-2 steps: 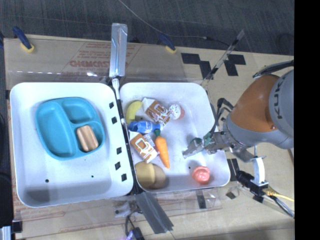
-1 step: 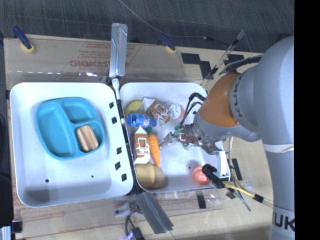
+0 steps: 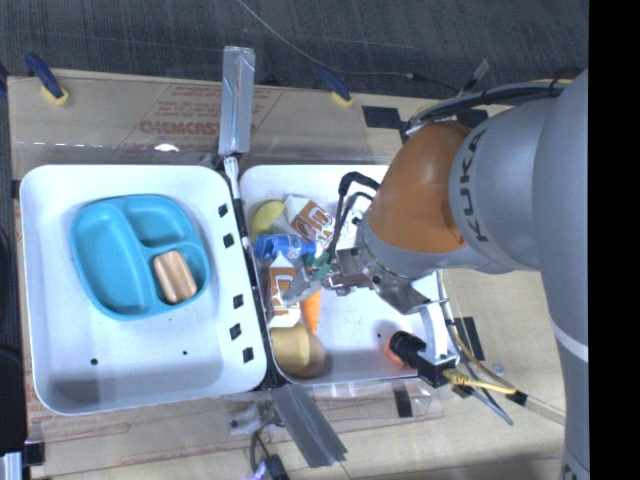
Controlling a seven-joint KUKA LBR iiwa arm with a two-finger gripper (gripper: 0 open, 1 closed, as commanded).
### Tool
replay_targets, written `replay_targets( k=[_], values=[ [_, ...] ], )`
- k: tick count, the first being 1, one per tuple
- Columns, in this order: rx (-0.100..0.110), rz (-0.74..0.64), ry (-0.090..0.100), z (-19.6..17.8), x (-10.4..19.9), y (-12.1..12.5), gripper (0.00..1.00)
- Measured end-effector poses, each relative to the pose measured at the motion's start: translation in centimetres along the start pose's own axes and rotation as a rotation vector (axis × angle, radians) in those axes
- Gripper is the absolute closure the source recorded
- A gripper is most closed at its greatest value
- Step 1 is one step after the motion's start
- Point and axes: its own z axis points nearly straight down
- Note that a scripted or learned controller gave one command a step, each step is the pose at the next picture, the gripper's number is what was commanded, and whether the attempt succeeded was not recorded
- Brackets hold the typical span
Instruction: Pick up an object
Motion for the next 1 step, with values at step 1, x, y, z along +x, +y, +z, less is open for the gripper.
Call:
replay_targets(
  k=[1],
  values=[
    [0.001,-0.047,-0.002,-3.1,-1.23,-0.95,0.0]
  ],
)
